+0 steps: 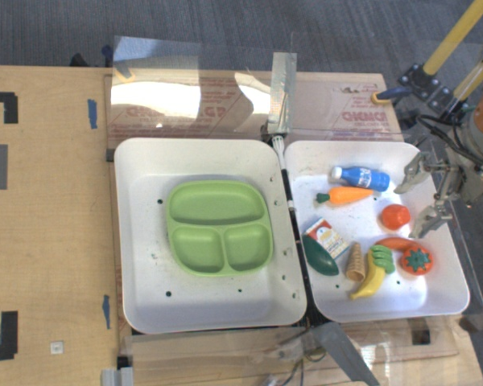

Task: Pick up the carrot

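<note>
The orange carrot, with a small green top at its left end, lies flat in the upper part of the right bin, just below a blue bottle. My gripper hangs at the bin's right edge, well to the right of the carrot and apart from it. Its two fingers are spread open, and nothing sits between them.
A red-orange ball lies between carrot and gripper. Lower in the right bin are a small carton, a dark green vegetable, a cone, a banana and a red fruit. The left bin holds a green divided plate.
</note>
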### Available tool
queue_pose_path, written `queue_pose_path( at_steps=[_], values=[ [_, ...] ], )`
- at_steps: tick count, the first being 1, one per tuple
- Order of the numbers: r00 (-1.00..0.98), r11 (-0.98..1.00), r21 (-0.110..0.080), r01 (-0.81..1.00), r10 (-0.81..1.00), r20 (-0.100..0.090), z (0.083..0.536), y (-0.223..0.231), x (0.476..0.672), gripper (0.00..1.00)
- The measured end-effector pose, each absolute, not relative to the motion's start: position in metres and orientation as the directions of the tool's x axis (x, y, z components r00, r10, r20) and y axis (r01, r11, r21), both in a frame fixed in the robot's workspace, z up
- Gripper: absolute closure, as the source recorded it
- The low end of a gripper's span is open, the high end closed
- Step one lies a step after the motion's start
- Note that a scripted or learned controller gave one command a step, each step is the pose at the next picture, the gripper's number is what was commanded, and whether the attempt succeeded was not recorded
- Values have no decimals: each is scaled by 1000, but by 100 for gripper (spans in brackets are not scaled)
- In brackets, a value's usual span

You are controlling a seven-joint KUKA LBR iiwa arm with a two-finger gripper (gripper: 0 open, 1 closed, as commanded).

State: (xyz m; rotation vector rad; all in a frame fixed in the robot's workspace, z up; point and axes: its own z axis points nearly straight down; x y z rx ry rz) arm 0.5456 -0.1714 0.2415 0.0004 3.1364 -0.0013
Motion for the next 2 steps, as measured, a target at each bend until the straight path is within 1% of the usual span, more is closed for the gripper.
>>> queue_pose_path(
  at_steps=[1, 2],
  values=[
    [-995, 995, 0, 97, 97, -11, 109, -134, 565, 0],
    [-970, 970, 1, 242, 242, -11, 89, -140, 628, 0]
  ],
)
